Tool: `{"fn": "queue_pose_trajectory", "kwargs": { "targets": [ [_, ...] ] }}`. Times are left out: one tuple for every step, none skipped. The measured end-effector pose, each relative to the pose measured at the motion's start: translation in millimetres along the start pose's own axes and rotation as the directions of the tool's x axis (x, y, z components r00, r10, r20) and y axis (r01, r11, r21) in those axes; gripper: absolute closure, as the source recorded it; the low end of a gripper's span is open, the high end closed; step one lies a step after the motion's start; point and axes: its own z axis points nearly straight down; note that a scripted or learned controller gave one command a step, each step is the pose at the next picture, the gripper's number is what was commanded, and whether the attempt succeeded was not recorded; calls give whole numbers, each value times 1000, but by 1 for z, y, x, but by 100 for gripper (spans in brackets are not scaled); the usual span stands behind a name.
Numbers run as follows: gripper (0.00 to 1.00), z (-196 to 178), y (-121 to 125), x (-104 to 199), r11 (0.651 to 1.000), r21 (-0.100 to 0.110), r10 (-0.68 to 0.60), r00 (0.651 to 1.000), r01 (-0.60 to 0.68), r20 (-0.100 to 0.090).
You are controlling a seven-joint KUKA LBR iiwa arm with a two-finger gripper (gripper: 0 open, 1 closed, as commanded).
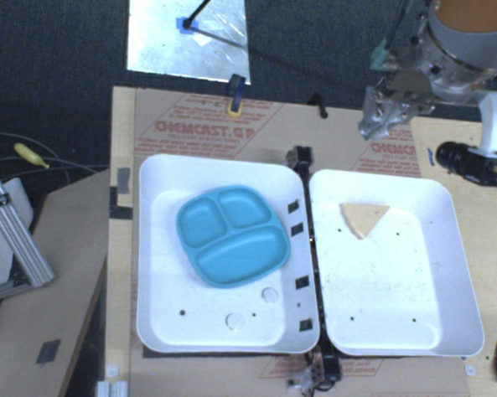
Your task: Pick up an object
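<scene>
Bench: two shallow white bins side by side on a brown board, dark floor beyond.
Pincer: the gripper point(386, 118) hangs high beyond the far edge of the right bin point(457, 282), over the board; nothing is between its fingers, and how wide they stand I cannot tell.
Nearest object: a tan wedge point(363, 217) lies flat near the far edge of the right bin, toward its left wall, clear of the wall itself.
Left bin point(153, 313): a blue divided plate point(232, 234) sits at its middle, well apart from the wedge.
Step in hand: judged as the approach, not yet over a target.
Doing it well: carry the pincer over the wedge's middle, turn it so the fingers straddle two sloping sides, descend straight.
Risk: the wedge is thin and flat; fingers may slide over it or push it against the wall.
</scene>
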Motion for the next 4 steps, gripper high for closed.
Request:
{"fn": "queue_pose_trajectory", "kwargs": {
  "targets": [
    [100,-4,-28,93,1000,-3,-3,1000,3,-2],
    [100,58,8,165,1000,3,1,1000,-1,1],
    [100,80,27,194,1000,-1,4,1000,-4,1],
    [100,161,70,191,1000,3,12,1000,-12,5]
  ]
}}
